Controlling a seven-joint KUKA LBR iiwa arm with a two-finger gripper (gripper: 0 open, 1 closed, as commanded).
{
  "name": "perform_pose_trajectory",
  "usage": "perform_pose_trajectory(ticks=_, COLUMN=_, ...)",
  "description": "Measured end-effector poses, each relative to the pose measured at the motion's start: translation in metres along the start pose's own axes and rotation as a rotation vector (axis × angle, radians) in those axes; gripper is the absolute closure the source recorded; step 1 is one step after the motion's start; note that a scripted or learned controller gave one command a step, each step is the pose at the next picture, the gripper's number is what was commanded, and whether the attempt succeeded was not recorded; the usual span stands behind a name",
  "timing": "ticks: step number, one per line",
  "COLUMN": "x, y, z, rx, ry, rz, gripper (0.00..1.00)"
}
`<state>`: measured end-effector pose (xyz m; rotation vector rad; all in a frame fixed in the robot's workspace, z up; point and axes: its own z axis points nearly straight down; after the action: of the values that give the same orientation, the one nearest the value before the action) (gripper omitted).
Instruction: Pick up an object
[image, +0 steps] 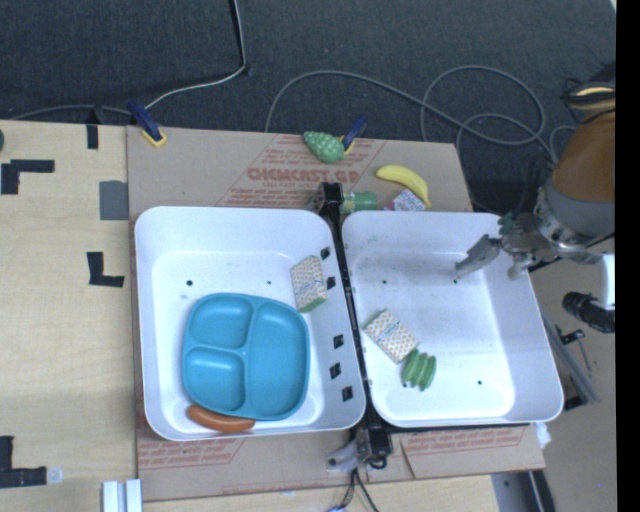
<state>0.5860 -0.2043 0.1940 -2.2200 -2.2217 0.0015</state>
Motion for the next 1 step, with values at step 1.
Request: perform_pose_trajectory(ticks=1, x=0.0801, y=-0.0907, z=0.0572, rx=0.004, ry=0.002, rz=-0.001, gripper=0.00)
